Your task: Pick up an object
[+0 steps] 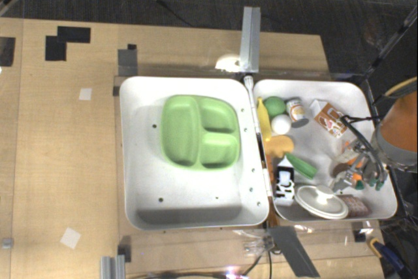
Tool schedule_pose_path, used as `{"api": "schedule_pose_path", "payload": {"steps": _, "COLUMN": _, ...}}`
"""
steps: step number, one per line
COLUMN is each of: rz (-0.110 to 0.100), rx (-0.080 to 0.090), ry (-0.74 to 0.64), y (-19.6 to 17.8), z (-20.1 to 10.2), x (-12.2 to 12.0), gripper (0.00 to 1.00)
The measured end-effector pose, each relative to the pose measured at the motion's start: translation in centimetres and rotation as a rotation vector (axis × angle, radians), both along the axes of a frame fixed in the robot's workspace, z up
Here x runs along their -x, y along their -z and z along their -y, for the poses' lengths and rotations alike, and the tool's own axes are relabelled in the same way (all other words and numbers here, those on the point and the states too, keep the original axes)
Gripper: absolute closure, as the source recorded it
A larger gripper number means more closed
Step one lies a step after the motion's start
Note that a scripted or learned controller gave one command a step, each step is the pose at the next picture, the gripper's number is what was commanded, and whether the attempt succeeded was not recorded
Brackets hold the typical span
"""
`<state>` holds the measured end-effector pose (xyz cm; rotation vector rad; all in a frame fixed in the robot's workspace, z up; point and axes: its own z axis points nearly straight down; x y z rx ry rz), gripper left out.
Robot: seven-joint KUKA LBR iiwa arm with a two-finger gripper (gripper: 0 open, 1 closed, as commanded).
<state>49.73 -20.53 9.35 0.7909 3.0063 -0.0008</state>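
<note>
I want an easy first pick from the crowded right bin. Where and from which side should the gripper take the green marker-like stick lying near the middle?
Probably across the middle of the green stick, coming straight down from above. It lies flat and slanted, long and narrow, so the fingers should close across its short width. Its upper left end nears an orange toy, so mid-length offers more room. The gripper sits to its right.
</note>
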Motion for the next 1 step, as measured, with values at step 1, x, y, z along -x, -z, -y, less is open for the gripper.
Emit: {"api": "schedule_pose_path", "payload": {"steps": 1, "rz": -0.001, "rx": 0.001, "ry": -0.003, "y": 0.00, "z": -0.01, "x": -0.01, "gripper": 0.00}}
